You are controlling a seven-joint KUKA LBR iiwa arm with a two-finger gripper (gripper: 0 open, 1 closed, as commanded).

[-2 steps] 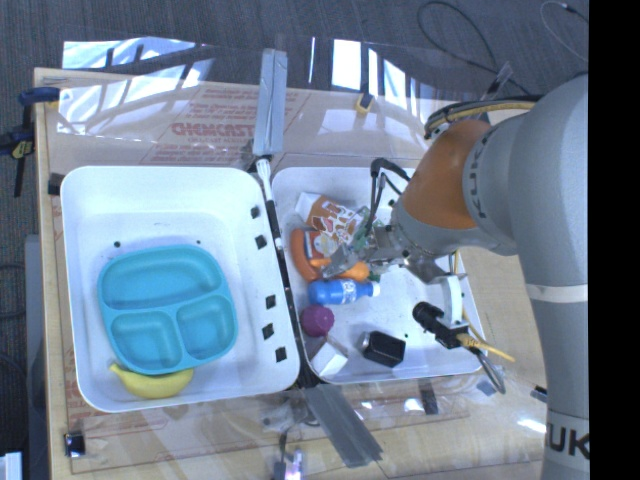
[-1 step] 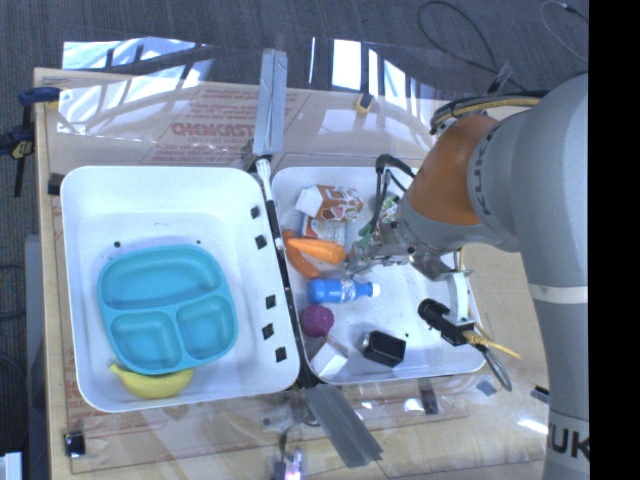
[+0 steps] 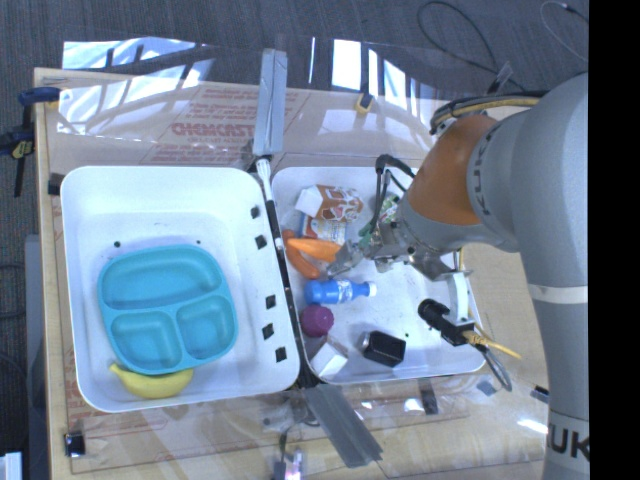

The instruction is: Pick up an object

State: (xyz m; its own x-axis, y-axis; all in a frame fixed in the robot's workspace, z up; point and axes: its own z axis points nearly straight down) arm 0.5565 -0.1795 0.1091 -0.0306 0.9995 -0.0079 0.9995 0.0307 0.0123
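My hand sits over the carrot; grip state unclear. Blue bottle looks light, rigid, slippery: I'd grasp mid-body.

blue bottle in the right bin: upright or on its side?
On its side. The blue bottle lies flat on the right bin floor, cap end pointing right.

Shallow white left bin on desk: light-blue three-compartment plastic tray at centre, yellow banana touching tray's near edge. Black cables on grey carpet beyond desk.
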